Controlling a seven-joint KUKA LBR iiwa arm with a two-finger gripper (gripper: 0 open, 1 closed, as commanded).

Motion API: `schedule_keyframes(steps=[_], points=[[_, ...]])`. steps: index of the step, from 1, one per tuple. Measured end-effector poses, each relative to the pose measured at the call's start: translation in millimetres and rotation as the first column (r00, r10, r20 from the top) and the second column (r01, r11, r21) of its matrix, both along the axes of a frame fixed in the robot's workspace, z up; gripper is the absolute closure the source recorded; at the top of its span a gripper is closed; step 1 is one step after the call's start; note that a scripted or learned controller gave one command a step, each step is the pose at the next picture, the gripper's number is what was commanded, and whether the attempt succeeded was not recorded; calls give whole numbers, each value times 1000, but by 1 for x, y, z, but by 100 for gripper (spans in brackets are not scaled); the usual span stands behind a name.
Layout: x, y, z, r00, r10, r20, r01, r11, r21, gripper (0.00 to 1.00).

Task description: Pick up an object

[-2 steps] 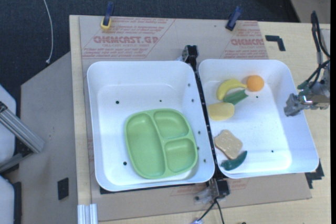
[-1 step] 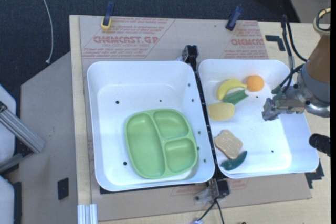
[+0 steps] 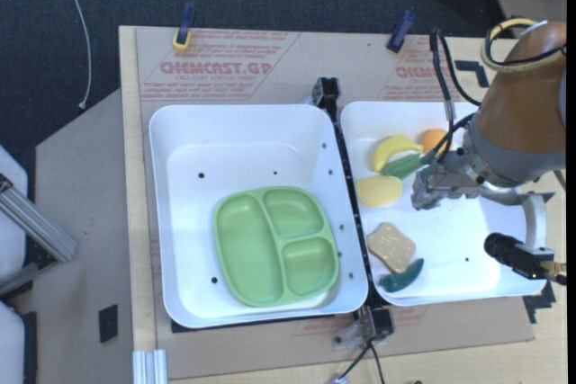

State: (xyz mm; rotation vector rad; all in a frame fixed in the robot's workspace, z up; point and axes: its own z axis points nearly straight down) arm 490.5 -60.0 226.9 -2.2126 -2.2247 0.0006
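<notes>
- Two bins sit side by side: left bin point(image 3: 171, 193), right bin point(image 3: 450, 270).
- A divided plate point(image 3: 274, 243) lies in the left bin.
- Toy foods cluster along the right bin's left side: a banana point(image 3: 394, 148) farthest back, bread slice point(image 3: 390, 245) nearer.

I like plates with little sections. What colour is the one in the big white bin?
The divided plate is light green, seen in the camera view.
</notes>
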Motion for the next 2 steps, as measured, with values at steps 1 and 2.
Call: schedule_keyframes(steps=[1, 2], points=[[6, 54, -7, 1000, -4, 0, 4, 1000, 0, 100], [7, 113, 2, 1000, 1, 4, -1, 1000, -1, 100]])
